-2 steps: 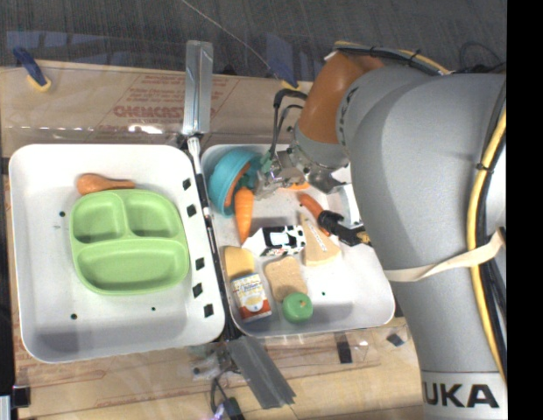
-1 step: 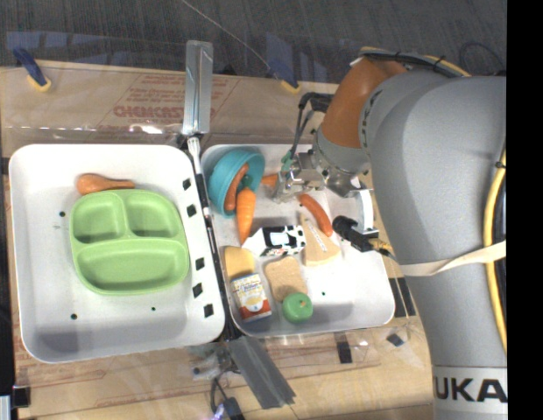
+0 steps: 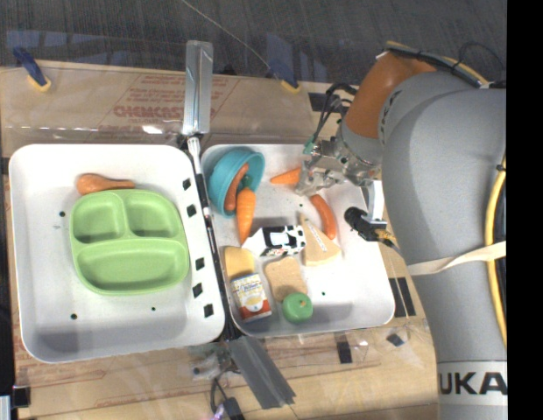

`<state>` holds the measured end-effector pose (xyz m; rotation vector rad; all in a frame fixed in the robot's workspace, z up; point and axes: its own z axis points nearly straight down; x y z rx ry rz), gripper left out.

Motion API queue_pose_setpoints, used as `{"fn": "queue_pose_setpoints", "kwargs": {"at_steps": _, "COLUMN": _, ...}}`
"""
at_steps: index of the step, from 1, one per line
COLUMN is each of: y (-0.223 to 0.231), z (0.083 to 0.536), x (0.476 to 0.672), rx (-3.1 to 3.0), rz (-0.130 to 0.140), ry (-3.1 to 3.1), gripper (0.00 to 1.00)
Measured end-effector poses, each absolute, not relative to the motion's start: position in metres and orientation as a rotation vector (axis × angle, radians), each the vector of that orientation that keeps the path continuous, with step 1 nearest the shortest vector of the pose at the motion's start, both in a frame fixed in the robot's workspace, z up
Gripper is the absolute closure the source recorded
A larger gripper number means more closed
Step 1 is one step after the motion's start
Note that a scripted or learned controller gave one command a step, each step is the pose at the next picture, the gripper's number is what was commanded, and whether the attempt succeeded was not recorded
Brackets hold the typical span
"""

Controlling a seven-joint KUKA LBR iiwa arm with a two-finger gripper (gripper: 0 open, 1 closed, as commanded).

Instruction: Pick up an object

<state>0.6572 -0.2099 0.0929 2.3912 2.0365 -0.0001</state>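
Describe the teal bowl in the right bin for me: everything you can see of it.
The teal bowl looks like smooth plastic and lies tipped on its side in the far left corner of the right bin, its opening facing toward the near right. Its back sits against the bin's left wall. A small orange piece shows inside it, and a carrot lies at its mouth, the top end reaching into the opening. No damage is visible.
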Motion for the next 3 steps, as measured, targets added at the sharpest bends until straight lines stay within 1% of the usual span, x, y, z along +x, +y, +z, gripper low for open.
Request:
{"fn": "queue_pose_setpoints", "kwargs": {"at_steps": 1, "y": -0.18, "z": 0.273, "x": 0.659, "rx": 2.482, "rz": 0.014, "ry": 1.91, "gripper": 1.0}}
{"fn": "queue_pose_setpoints", "kwargs": {"at_steps": 2, "y": -0.127, "z": 0.326, "x": 0.645, "rx": 2.355, "rz": 0.004, "ry": 2.074, "gripper": 1.0}}
{"fn": "queue_pose_setpoints", "kwargs": {"at_steps": 3, "y": -0.128, "z": 0.323, "x": 0.644, "rx": 2.358, "rz": 0.0, "ry": 2.076, "gripper": 0.0}}
